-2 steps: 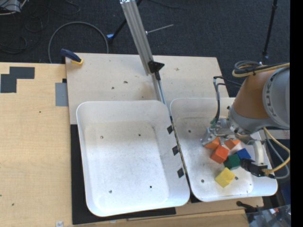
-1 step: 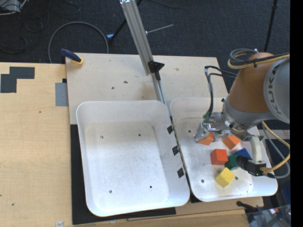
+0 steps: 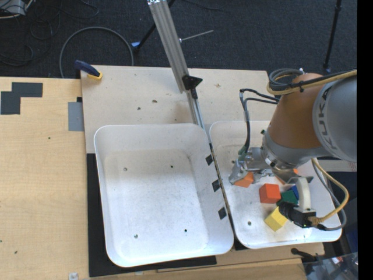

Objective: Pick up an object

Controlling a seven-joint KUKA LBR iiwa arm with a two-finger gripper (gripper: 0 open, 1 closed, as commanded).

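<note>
My gripper (image 3: 240, 169) is low inside the right bin (image 3: 252, 239), near its left wall. A small orange piece (image 3: 245, 181) lies right beneath and against the gripper; whether it is gripped is unclear. A red-orange cube (image 3: 269, 193), a green block (image 3: 289, 196) and a yellow cube (image 3: 276, 220) lie on the bin floor to the gripper's right. The grey arm with its orange band (image 3: 294, 118) hides the bin's upper right part.
The left bin (image 3: 116, 238) sits next to the right one, and black clips (image 3: 216, 185) run along their shared wall. A slanted aluminium rail (image 3: 172, 45) rises behind the bins. A blue-and-white piece (image 3: 303, 190) pokes out by the green block.
</note>
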